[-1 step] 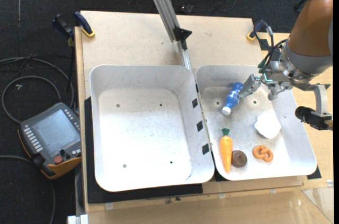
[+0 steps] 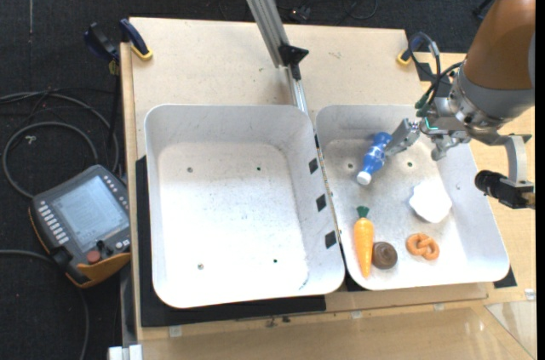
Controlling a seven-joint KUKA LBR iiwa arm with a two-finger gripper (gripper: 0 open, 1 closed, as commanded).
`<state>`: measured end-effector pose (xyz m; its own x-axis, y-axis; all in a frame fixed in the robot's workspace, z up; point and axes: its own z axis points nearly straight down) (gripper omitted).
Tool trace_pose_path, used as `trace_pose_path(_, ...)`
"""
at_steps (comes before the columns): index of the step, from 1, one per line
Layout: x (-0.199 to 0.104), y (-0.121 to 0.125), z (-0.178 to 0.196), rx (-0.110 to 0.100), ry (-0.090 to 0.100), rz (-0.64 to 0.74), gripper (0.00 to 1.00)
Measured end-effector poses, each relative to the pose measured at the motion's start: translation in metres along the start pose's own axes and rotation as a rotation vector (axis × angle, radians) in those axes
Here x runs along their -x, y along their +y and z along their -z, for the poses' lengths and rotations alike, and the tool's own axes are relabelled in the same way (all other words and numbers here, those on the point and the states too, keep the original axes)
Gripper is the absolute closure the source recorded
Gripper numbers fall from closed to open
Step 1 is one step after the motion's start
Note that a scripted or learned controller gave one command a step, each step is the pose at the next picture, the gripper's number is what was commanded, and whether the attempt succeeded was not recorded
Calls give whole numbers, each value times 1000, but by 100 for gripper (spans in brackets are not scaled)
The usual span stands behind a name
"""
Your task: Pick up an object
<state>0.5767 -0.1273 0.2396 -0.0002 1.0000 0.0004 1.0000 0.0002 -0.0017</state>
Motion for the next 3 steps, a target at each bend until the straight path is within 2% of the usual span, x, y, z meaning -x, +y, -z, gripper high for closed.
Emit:
trace_pose_path(1,2,6,-46,-3,0,-1,0)
trace_pose_path(2,3,1,-109,-6,1,-1,0)
trace_pose_path(3,2,1,-146,0,0,-1,0)
